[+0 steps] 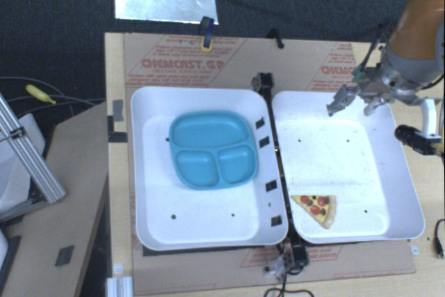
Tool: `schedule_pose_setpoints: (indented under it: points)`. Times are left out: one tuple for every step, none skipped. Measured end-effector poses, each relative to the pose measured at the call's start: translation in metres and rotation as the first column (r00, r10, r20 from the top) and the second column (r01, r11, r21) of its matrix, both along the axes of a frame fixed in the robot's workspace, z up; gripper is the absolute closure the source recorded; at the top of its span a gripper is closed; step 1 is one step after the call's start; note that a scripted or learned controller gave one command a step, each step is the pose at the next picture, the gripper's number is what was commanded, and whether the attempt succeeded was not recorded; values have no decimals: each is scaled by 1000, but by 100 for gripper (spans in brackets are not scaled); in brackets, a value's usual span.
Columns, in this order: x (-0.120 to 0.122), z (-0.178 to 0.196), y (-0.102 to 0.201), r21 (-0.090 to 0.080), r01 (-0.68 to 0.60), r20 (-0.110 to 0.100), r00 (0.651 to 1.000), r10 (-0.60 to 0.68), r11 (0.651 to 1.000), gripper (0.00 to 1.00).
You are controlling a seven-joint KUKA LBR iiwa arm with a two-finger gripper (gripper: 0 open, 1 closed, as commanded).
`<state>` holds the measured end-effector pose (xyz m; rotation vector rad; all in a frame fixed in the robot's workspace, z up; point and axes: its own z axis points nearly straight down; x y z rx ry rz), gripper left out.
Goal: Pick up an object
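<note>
My arm (417, 31) hangs over the far right of the right bin (389, 170); the blue divided plate (212, 158) lies in the left bin (149, 170); my gripper (354, 99) looks spread and bare; the pizza slice (316, 208) lies unlifted by the near rim, so the pick is all ahead.

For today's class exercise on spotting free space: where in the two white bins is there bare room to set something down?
Right bin: bare floor from the far wall down to the pizza slice at its near left; the gripper hangs over the far edge. Left bin: crowded, with bare strips around the blue divided plate.
</note>
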<state>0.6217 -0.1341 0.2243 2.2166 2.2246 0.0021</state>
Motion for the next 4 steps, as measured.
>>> schedule_pose_setpoints:
  points:
    - [21,39,100,4,-11,6,1000,11,1000,0]
    - [46,-41,186,4,-9,-4,1000,9,1000,0]
    - [45,96,290,6,-11,17,1000,11,1000,0]
    - [47,95,364,3,-7,3,1000,7,1000,0]
